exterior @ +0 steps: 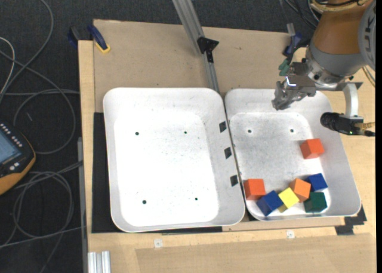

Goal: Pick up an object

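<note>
- We find no brand, label or writing that we can read anywhere in the frame; the screen of the handheld device [13, 153] at the left edge is too small to make out.
- Nearest to us, along the lower edge, runs the bare wooden front of the table [239, 254], which carries two shallow white bins side by side.
- In the right bin [268, 131], we count seven blocks, six of them crowded into its lower right corner.
- Along that near rim, from left to right, sit an orange block [255, 188], a blue block [270, 202], a yellow block [289, 197] and a green block [316, 202].
- Just behind these are a second orange block [302, 189] and a second blue block [316, 181], touching or nearly touching their neighbours.
- A third orange block [311, 148] lies alone, farther up at the right side of the same bin.
- That makes three orange, two blue, one yellow and one green.
- The left bin [164, 158] shows only four small dark dots and fine speckling on its floor.
- Farther up, the tool [285, 100] hangs over the upper rim of the right bin, well apart from every block; we cannot tell whether it is apart or together, and we see nothing in it.
- Behind it, the grey arm with the orange band [343, 21] fills the upper right of the frame.
- A grey metal pole [190, 18] slants from the top centre down to the gap between the bins.
</note>
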